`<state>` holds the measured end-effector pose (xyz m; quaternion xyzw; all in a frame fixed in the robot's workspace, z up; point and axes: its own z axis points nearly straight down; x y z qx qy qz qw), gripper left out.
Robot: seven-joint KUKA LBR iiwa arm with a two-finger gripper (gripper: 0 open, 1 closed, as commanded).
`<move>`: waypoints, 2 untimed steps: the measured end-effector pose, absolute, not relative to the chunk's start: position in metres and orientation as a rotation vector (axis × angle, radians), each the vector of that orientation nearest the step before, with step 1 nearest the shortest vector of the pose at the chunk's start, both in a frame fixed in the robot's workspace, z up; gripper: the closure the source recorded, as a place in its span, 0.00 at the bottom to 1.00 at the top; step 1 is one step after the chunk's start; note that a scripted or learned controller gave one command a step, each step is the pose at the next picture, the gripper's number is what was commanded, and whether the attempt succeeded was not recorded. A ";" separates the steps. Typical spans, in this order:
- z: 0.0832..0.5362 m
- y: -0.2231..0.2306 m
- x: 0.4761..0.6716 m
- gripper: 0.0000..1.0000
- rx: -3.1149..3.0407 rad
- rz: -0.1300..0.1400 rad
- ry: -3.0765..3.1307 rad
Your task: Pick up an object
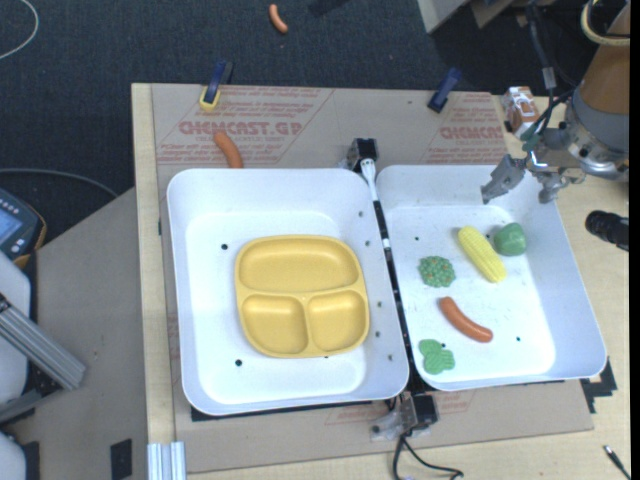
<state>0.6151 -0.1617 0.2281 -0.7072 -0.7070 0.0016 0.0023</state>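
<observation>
My gripper (523, 185) hangs over the far edge of the right bin (560, 353), its two fingers spread apart with nothing between them. Below it in the bin lie a yellow corn cob (481, 253) and a green pepper (510, 239) side by side. A green broccoli floret (436, 271) sits left of the corn. Nearer the front are an orange-red sausage (466, 320) and a second green floret (436, 357). All of these lie loose on the bin floor, apart from the gripper.
The left bin (190, 268) holds a yellow divided plate (300, 295). An orange sausage (229, 149) lies on the cardboard behind the left bin, and another (278, 18) on the dark floor. Clamps (213, 86) hold the board's far edge.
</observation>
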 end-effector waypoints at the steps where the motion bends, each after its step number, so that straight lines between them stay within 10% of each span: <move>1: 0.175 -0.151 0.615 0.00 -2.216 0.005 -2.218; 2: 0.112 -0.150 0.608 0.00 -2.217 0.005 -2.217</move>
